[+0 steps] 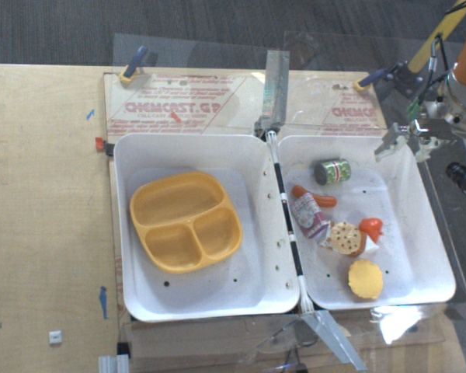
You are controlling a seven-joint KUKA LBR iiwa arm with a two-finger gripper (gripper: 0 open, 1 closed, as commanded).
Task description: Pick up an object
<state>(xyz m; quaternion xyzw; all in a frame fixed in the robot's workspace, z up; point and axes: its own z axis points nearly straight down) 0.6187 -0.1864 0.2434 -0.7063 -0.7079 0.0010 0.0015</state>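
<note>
The right bin (419,208) holds several small items: a green can (332,171) lying on its side, a red sausage-like piece (316,199), a red and white packet (311,217), a speckled biscuit (344,238), a small red piece (370,228) and a yellow round piece (366,279). My gripper (405,146) hangs over the bin's far right corner, above and to the right of the can. It is open with nothing between its fingers.
The left bin (140,286) holds a yellow divided plate (186,220). A ridge (283,224) separates the two bins. Clear plastic panels stand behind the bins, with blue clamps at their corners. Bare wooden bench lies to the left.
</note>
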